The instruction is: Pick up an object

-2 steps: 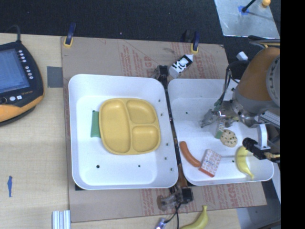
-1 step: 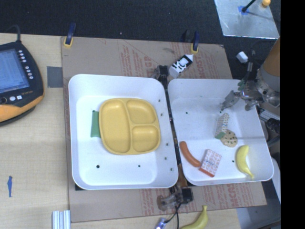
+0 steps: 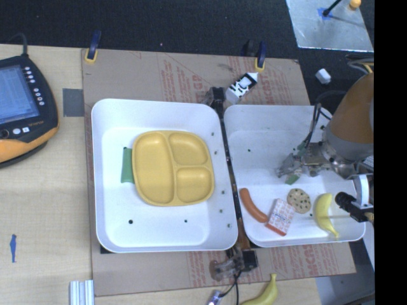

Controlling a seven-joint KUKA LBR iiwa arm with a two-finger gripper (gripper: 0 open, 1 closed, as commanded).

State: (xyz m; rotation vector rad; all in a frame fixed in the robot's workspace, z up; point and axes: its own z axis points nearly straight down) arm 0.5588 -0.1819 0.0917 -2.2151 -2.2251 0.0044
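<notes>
Even overhead light fills the room, bright on the two shallow white plastic bins [image 3: 105,170], whose floors nearly wash out. The yellow three-compartment plastic tray [image 3: 173,168] casts only a thin soft shadow. The dark carpeted floor [image 3: 159,11] at the top goes almost black. A pale sheen lies on the grey handheld control screen [image 3: 16,97]. Everything looks slightly soft and grainy, small items smeared.

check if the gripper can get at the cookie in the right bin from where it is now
Probably yes. The gripper hangs just above the cookie in the right bin, with bare bin floor between them. The banana and the packet lie close beside the cookie, so a wide grasp might catch them.
</notes>
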